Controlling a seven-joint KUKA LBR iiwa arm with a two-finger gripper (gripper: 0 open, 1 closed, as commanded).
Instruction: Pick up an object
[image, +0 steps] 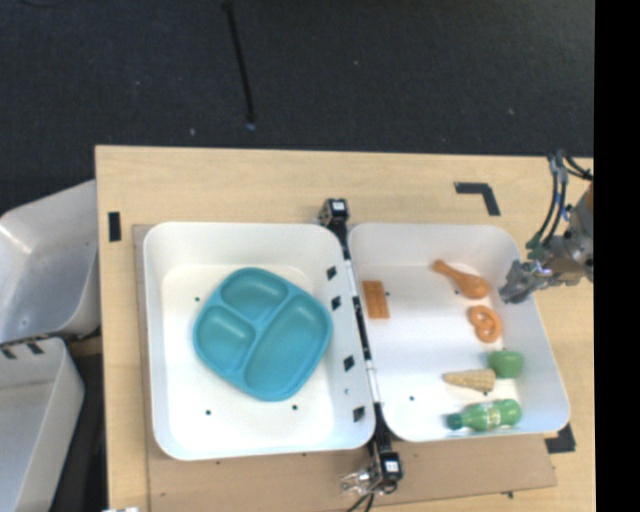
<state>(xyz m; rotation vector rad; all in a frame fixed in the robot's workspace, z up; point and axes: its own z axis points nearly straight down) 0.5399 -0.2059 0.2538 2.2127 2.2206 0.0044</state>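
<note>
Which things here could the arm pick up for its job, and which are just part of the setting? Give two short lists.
Could be picked, all in the right bin:
orange spoon
pretzel
brown cracker
green pepper
ice cream cone
green bottle
The gripper hangs at this bin's right edge.

Setting only:
blue divided plate in the left bin
wooden bench
</note>
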